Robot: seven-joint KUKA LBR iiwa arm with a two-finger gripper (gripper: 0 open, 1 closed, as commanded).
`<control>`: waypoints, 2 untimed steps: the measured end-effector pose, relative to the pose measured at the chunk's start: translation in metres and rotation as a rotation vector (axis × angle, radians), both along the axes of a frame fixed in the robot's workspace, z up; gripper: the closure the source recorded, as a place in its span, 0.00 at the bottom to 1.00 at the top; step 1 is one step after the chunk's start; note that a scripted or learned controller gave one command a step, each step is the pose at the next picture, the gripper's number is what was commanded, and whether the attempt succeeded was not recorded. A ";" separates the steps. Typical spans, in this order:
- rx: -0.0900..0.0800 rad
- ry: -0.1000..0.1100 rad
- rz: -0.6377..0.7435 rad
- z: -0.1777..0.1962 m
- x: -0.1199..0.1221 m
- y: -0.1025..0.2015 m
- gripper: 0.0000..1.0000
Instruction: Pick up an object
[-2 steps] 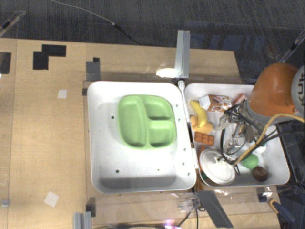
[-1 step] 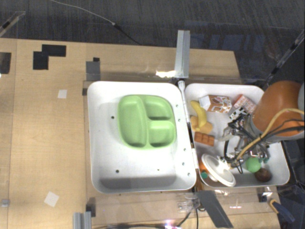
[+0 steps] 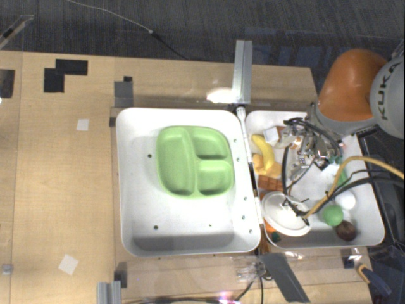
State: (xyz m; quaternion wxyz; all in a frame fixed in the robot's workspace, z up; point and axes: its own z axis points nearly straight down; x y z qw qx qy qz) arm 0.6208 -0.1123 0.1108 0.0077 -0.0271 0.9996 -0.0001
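Observation:
My gripper [image 3: 306,154] hangs over the middle of the right bin [image 3: 373,233], wrapped in cables under the orange wrist band. Just left of it lies a yellow banana [image 3: 262,152], with a brown block [image 3: 268,183] below that. A white bowl [image 3: 278,213] with an orange rim sits at the bin's front left. A green ball [image 3: 333,215], a dark brown lump [image 3: 346,231] and a small white ball [image 3: 347,202] lie at the front right. I see nothing held between the fingers.
The left bin [image 3: 136,189] holds a green divided plate [image 3: 193,160]. A metal post [image 3: 242,68] stands behind the wall between the bins. Yellow and black cables [image 3: 354,170] loop over the right bin's right side.

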 end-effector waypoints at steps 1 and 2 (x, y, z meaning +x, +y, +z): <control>-0.010 -0.027 -0.115 -0.011 -0.034 0.016 0.00; -0.013 -0.022 -0.113 -0.012 -0.032 0.019 0.00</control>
